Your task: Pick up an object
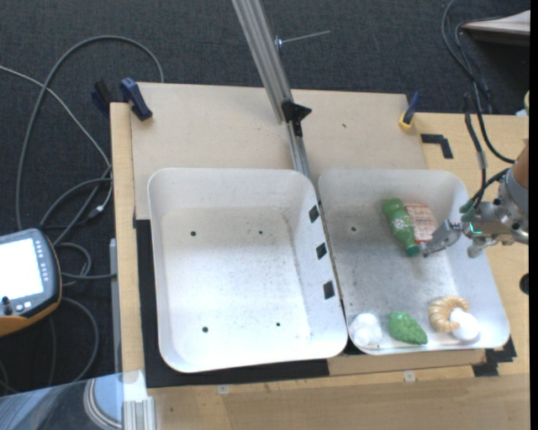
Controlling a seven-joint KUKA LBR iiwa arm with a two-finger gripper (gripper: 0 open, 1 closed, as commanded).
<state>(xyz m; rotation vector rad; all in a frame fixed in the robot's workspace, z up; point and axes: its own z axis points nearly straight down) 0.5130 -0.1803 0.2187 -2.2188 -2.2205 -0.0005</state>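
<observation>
Gripper (447, 238) beside slim green bottle (398, 224) in speckled white bin (370, 197)

From where I stand, the one camera sits fixed above the bench (210, 126), looking down at a slant. It hangs far enough back to take in both white bins (168, 189) and surrounding floor (59, 25).

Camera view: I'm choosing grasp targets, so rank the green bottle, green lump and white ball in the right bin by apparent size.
1. green bottle, longest
2. green lump
3. white ball, slightly smaller than the lump; those two look close.
</observation>
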